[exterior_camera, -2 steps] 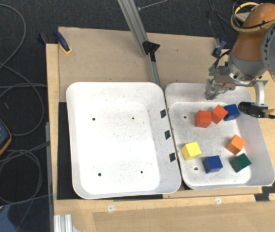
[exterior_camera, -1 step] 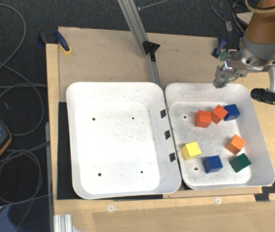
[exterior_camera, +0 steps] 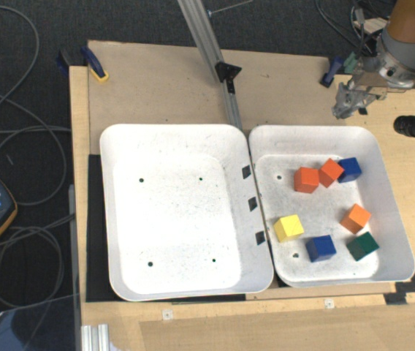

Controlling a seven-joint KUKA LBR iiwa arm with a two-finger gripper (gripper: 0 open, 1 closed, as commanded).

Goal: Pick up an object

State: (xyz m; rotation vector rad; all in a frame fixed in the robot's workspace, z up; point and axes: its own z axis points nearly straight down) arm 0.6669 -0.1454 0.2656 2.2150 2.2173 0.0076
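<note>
The right bin [exterior_camera: 390, 196] holds several small cubes. Two orange cubes [exterior_camera: 307, 179] [exterior_camera: 331, 172] and a blue cube [exterior_camera: 349, 168] cluster near its far side. A yellow cube [exterior_camera: 289, 227] lies toward the left, a third orange cube [exterior_camera: 355, 218] toward the right, and another blue cube [exterior_camera: 321, 248] and a dark green cube [exterior_camera: 362, 246] sit near the front. My gripper [exterior_camera: 346, 107] hangs above the bench just beyond the right bin's far rim, apart from every cube, with nothing visible between its fingers.
The left bin [exterior_camera: 120, 196] lies beside the right one, their rims meeting at a row of black clips [exterior_camera: 251, 203]. A slanted metal strut [exterior_camera: 207, 50] crosses the bench behind the bins. Blue clamps [exterior_camera: 94, 63] [exterior_camera: 330, 70] grip the bench's far edge.
</note>
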